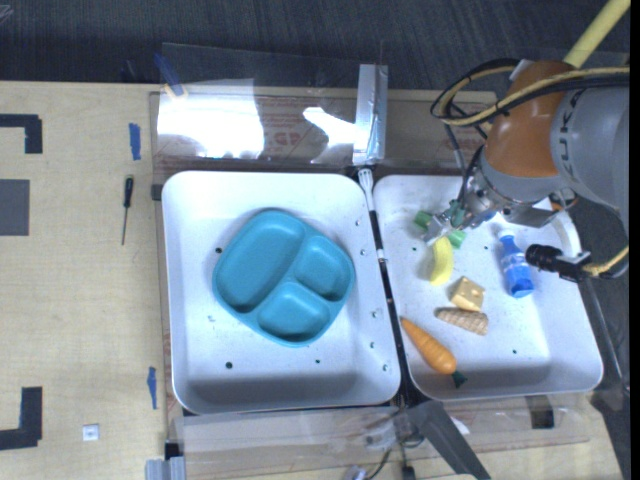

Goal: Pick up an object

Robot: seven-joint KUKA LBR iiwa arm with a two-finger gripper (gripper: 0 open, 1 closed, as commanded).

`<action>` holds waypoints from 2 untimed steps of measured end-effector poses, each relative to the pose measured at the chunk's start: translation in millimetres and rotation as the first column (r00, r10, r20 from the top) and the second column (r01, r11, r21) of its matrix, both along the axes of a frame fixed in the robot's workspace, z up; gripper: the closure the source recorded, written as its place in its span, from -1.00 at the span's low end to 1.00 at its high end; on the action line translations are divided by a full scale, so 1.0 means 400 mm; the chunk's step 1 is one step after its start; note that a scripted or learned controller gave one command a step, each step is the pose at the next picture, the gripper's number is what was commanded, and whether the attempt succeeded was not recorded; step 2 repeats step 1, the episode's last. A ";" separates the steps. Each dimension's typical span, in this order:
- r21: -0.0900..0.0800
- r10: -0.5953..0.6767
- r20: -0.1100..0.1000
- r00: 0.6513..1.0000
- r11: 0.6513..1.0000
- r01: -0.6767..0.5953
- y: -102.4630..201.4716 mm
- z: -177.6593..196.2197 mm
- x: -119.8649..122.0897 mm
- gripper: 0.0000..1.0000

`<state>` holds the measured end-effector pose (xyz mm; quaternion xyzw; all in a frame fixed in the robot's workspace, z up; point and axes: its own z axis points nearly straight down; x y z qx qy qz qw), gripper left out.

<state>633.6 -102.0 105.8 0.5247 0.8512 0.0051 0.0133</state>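
Note:
The right bin (545, 343) holds several toy foods. A yellow banana (440, 261) lies near its middle, with a small green piece (456, 237) just above it. My gripper (458, 214) hangs low over the bin's far left part, right above that green piece and the banana's top end. A blue bottle (516, 270) lies to the right of the gripper. Below the banana sit a tan cheese wedge (467, 292), a ridged bread piece (463, 319) and an orange carrot (430, 345). Nothing is visibly lifted.
The left bin (190, 208) holds a blue divided plate (285, 276). A clear plastic sheet (260, 118) and a metal bracket (370, 113) stand behind the bins. The arm's orange band (525, 133) and its cables hang over the right bin's far edge.

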 end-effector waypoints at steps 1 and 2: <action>0.007 -0.178 -0.020 0.984 0.984 0.179 0.145 0.206 0.041 1.00; 0.007 -0.178 -0.020 0.984 0.984 0.179 0.145 0.206 0.041 1.00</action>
